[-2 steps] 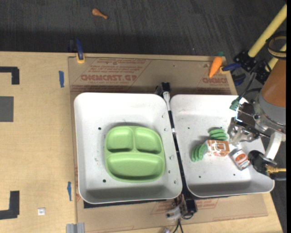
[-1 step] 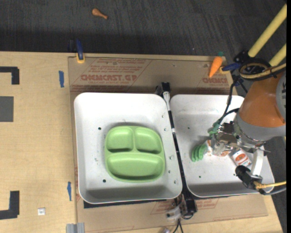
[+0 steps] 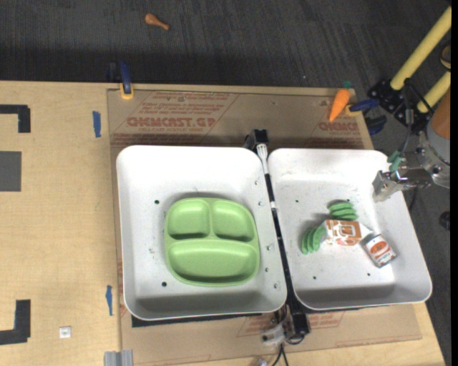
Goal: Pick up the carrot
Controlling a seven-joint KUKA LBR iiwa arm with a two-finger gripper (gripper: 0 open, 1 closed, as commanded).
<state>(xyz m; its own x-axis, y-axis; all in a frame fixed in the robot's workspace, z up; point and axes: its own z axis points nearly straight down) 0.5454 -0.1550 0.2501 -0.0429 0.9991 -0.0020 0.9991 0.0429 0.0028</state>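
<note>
The carrot (image 3: pixel 340 104), small and orange with a green top, lies on the brown board behind the right bin (image 3: pixel 308 168), outside it near the bin's far right corner. My gripper (image 3: pixel 391 183) hovers over the right bin's far right rim, below and to the right of the carrot and well apart from it. Nothing shows in its grasp.
The right bin holds two green pieces (image 3: pixel 342 209) (image 3: pixel 313 238), an orange-and-white packet (image 3: pixel 343 232) and a small can (image 3: pixel 379 250). A green divided plate (image 3: pixel 212 239) sits in the left bin (image 3: pixel 143 186). A blue clamp (image 3: pixel 365 106) sits beside the carrot. A small orange object (image 3: pixel 156 21) lies on the floor beyond the bench.
</note>
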